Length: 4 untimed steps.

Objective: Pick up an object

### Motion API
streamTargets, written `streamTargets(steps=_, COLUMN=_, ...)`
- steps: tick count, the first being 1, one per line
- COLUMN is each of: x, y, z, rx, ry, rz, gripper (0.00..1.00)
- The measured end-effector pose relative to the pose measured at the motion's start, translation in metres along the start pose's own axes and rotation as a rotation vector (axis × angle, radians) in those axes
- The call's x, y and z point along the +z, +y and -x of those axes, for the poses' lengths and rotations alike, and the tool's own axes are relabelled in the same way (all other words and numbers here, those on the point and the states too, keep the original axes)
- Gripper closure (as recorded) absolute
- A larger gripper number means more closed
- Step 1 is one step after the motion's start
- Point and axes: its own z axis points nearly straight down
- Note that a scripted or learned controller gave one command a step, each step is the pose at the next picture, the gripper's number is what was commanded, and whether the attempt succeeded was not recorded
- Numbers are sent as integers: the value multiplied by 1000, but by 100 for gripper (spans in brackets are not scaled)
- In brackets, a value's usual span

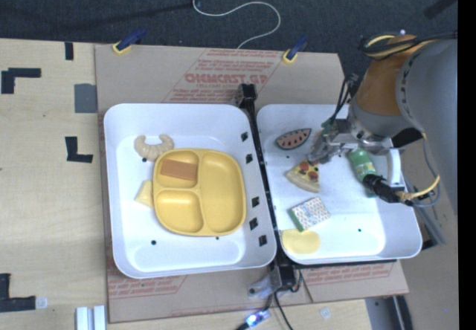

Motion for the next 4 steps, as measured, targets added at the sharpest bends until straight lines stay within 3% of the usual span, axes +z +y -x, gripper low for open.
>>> streamTargets(steps=2, x=-110, y=2, z=-8, rx=2, ry=-5, rz=-3, gripper=100)
streamTargets(steps=3, x=-126, y=3, z=-9, rx=3, ry=-4, rz=-7, gripper=100)
streamTargets(steps=4, x=-129, y=-44, z=-50, rx=1, ry=-3, rz=-12, gripper=100)
